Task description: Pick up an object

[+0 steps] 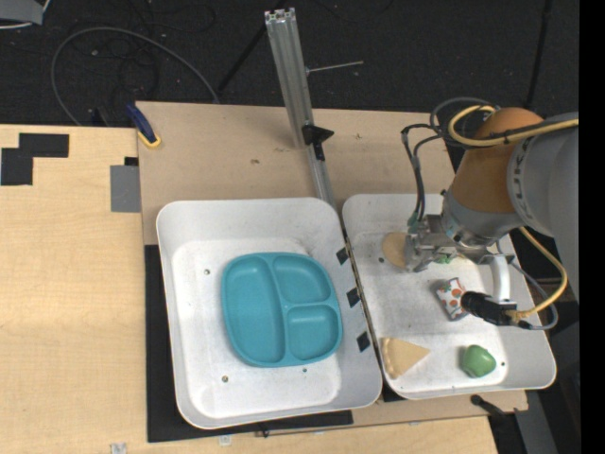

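Grey arm's gripper (423, 253) hovers low in the right bin (529, 372), beside a tan disc (393, 249); finger state unclear. Reaching step; next, close and lift.

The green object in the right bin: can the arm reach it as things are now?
Probably yes. The green object lies apart from the others near the front corner of the right bin, uncovered, and the hand is already over that bin.
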`<state>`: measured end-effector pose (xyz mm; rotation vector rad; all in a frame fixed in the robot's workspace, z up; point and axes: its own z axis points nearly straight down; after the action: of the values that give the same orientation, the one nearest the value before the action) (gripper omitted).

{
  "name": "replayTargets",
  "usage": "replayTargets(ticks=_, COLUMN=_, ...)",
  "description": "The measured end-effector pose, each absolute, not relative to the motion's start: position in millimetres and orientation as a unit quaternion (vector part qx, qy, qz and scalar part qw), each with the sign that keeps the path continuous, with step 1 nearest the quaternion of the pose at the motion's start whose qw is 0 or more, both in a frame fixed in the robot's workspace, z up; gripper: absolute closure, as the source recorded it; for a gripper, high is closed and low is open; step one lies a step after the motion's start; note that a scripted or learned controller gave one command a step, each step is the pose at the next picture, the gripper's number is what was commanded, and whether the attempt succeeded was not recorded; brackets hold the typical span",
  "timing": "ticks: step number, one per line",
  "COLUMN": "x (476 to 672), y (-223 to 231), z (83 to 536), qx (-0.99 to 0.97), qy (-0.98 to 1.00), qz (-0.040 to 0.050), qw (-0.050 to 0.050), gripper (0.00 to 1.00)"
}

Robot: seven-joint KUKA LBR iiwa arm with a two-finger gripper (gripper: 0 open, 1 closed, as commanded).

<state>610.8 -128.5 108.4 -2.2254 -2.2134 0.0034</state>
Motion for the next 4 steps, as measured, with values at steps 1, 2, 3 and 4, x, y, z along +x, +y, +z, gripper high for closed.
replayTargets(ticks=1, x=601.5, y=-135, z=160, qx=-0.709, qy=-0.705, qz=0.0001, qw=0.000, gripper=1.00)
replayTargets(ticks=2, x=609.0, y=-129, z=217, qx=-0.707, qy=-0.708, qz=-0.0007, qw=-0.001, gripper=1.00)
replayTargets(ticks=3, x=613.3, y=-130, z=279, qx=-0.707, qy=-0.708, qz=-0.0009, qw=-0.002, gripper=1.00)
replayTargets(ticks=4, x=608.0, y=-75, z=267, qx=-0.706, qy=-0.708, qz=0.0012, qw=0.002, gripper=1.00)
